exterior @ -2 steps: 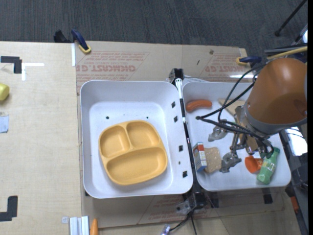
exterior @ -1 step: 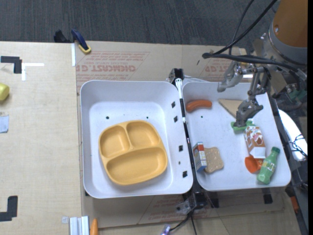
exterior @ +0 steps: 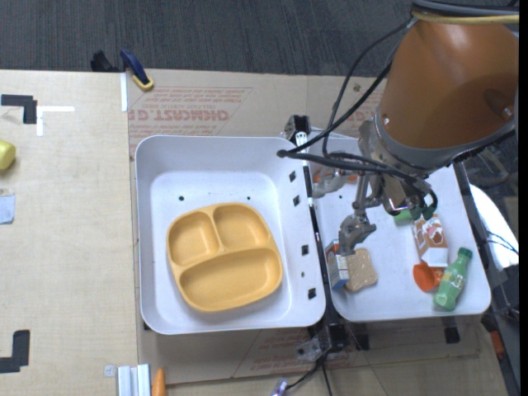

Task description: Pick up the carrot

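Note:
The carrot (exterior: pixel 423 277) is a small orange piece in the right bin (exterior: pixel 388 304), near its front right corner, partly tucked under a green bottle (exterior: pixel 452 280). My gripper (exterior: pixel 355 231) hangs over the left part of that bin, just above a slice of toast (exterior: pixel 361 271) and well to the left of the carrot. Nothing can be seen held in it. The orange band of the arm (exterior: pixel 454 73) covers the bin's back right part.
A small blue and white box (exterior: pixel 337 269) lies beside the toast. A white and red packet (exterior: pixel 431 238) and a green item (exterior: pixel 402 215) sit behind the carrot. The left bin (exterior: pixel 157 180) holds a yellow divided plate (exterior: pixel 223 254). Cables hang around the wrist.

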You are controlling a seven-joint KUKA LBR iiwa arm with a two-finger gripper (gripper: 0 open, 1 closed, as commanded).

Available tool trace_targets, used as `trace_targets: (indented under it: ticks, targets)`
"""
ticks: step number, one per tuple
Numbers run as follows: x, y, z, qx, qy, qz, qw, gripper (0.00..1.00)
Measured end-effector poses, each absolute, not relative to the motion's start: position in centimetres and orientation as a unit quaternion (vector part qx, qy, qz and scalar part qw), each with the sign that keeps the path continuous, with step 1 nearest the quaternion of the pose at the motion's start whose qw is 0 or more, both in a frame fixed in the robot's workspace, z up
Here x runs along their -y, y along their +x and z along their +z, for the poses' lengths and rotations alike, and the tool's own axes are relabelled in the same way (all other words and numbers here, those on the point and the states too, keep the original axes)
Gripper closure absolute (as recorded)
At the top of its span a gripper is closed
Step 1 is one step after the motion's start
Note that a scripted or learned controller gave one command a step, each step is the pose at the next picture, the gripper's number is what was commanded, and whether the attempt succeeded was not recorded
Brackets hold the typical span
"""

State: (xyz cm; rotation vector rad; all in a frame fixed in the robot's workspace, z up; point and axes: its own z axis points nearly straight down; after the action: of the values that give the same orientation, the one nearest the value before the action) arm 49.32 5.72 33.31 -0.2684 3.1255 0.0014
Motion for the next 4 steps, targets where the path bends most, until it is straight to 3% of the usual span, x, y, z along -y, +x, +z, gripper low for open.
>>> trace_targets:
  ticks: [1,2,3,4]
  targets:
    - [-8.2,50.9,19.2,-0.975,-0.221,0.0004,0.001,0.0]
    - [-11.6,50.1,10.2,-0.978,-0.207,0.0001,0.003,0.0]
    - [-11.5,49.9,10.9,-0.979,-0.206,-0.001,-0.002,1.0]
    - [-12.0,50.7,9.8,-0.916,-0.401,-0.0006,0.006,1.0]
